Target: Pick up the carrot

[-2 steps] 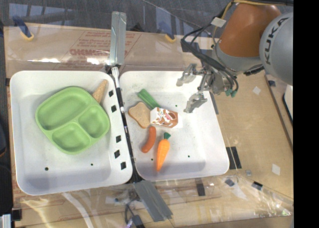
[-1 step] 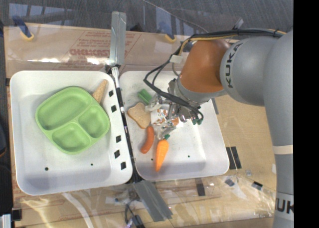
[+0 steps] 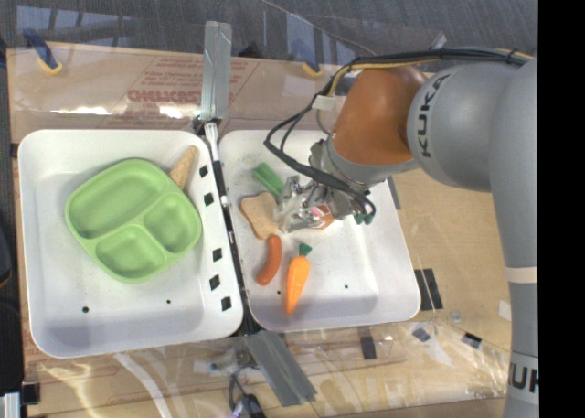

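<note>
The carrot (image 3: 296, 283) is seen in the right bin (image 3: 384, 293), near its front wall, with the green top pointing away from the camera. Just beside it, on its left, a small sausage (image 3: 269, 260) is laid, and a slice of toast (image 3: 260, 215) is placed a little further back. A green piece (image 3: 269, 177) is found near the back of this bin. The tool (image 3: 306, 210) is held low over the middle of the right bin, apart from the carrot; whether it is released or clenched cannot be told. In the left bin (image 3: 55, 316) a green divided plate (image 3: 132, 219) is placed, with a piece of bread (image 3: 184, 167) just beside it.
</note>
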